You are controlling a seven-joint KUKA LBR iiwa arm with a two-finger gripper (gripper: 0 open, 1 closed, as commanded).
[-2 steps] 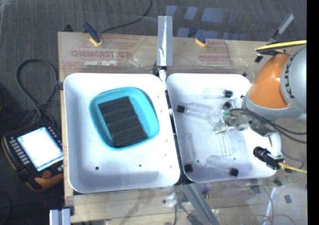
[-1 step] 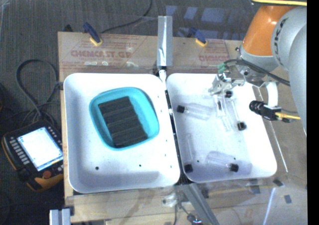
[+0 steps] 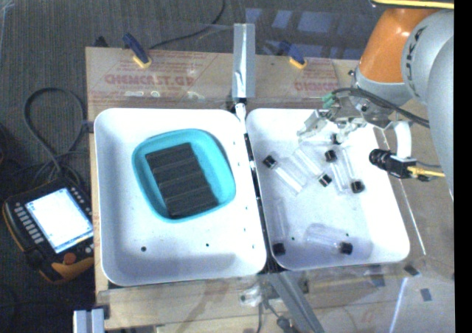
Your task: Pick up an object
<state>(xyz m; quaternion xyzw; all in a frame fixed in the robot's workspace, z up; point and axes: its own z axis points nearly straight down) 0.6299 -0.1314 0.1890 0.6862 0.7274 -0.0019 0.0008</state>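
Teach pendant (image 3: 50,227) on floor left of bench; blue clamps (image 3: 136,48) on cardboard backing (image 3: 177,77).

arm (image 3: 420,37) cut off at right edge, pincer (image 3: 335,119) fingers indistinct, clear vials (image 3: 324,236) faint against the white bin (image 3: 383,243)

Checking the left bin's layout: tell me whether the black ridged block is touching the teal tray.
Touching. The camera view shows the black ridged block lying inside the teal tray, resting on its floor, with teal rim visible all around it.
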